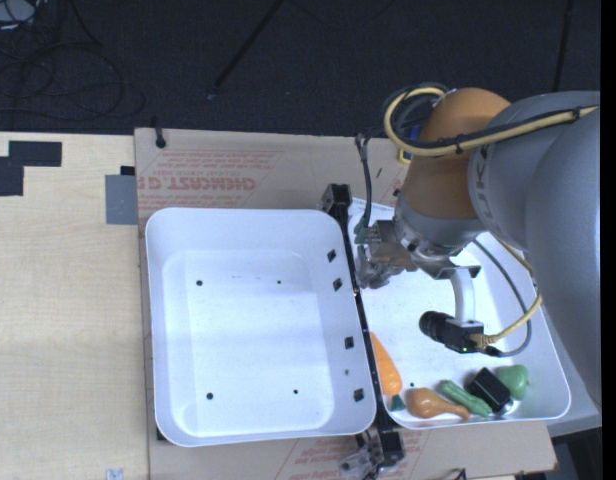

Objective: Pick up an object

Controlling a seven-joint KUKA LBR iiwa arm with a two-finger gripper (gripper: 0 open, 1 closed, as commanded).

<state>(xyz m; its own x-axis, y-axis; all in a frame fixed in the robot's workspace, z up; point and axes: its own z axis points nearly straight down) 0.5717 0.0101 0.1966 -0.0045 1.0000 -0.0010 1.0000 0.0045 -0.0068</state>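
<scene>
Cannot tell the gripper [373, 268] state, low over the upper left part of the right bin [548, 388] beside the divider. Lying well below it along the bin's lower edge: orange carrot [386, 364], tan gourd-shaped toy [430, 402], green toy [510, 378], black block [488, 389]. Beside it, left bin [178, 238].
</scene>
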